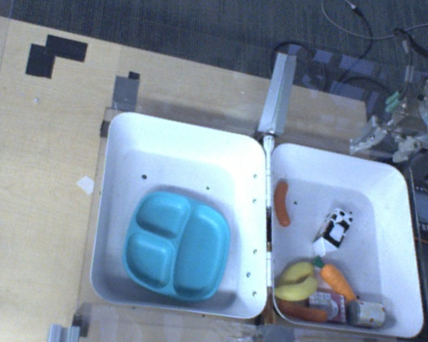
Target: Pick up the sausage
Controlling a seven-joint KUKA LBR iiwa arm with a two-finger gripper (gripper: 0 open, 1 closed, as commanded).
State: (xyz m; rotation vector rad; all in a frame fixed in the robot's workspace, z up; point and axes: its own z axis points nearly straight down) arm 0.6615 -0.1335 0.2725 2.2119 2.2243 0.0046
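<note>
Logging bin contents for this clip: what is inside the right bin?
Right bin: a sausage by the left wall, a black-and-white toy, and a front pile with a banana, carrot and can; anything beneath is hidden.

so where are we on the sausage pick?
Done: nothing visible yet. The sausage lies in the right bin against its left wall, untouched. In hand: the claw hangs open above the bin's far rim, holding nothing. Left: move over the sausage, descend, close on it and lift it out.
</note>
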